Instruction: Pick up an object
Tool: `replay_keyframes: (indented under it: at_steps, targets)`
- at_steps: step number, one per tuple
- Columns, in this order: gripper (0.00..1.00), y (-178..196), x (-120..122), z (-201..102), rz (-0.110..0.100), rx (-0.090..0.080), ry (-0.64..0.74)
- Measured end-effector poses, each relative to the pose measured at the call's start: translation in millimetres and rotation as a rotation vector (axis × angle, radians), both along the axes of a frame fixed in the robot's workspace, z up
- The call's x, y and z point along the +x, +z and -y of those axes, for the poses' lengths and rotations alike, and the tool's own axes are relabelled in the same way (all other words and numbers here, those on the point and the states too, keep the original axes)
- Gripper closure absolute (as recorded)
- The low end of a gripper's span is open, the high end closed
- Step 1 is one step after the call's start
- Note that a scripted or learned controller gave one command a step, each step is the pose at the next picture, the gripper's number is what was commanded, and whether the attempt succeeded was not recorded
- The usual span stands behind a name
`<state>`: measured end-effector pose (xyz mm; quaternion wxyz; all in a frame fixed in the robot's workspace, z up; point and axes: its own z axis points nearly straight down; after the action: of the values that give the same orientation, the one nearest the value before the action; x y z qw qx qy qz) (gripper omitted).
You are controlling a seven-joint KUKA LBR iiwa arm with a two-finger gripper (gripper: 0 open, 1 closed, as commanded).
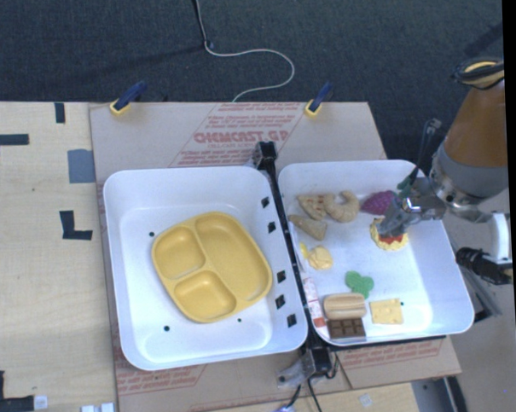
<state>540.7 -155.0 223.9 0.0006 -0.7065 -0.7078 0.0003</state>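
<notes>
Plywood bench carries two white bins; gripper point(398, 224) sits low in the right bin point(432, 274), directly over a red-and-yellow toy point(389, 237); finger state cannot be told; grasp step appears under way; next move requires a confirmed closure, then a vertical lift.

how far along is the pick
Done: the gripper is down in the right bin, right at a small red and yellow toy. In hand: nothing visibly held; the grip itself is hard to see. Left: closing on the toy and lifting it out.
</notes>
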Motion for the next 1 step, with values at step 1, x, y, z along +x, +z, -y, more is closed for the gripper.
replay_keyframes:
  at_steps: [1]
  targets:
    - [1.0, -11.9, 17.2, -53.0, -0.002, 0.001, 0.005]
